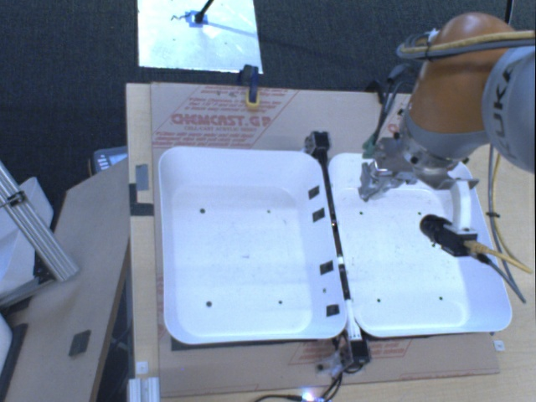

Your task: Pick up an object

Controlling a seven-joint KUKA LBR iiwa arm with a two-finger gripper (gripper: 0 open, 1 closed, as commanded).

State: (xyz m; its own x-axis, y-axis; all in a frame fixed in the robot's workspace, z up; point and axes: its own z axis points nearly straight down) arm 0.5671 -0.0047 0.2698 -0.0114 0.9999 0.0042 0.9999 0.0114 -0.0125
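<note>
Camera view shows the grey metal claw (374, 182) poised over the right shallow white plastic bin (469, 316), seemingly hunting an object; its grip state I cannot tell.

Arm (469, 74) cut off by the right and top edges. Gripper (374, 182) too small and blurred to tell how the fingers stand. Back rim of right bin (419, 325) hidden behind the wrist. Print on the board (219, 117) partly legible, rest too small. Metal rail (29, 229) cropped at left edge.
</note>
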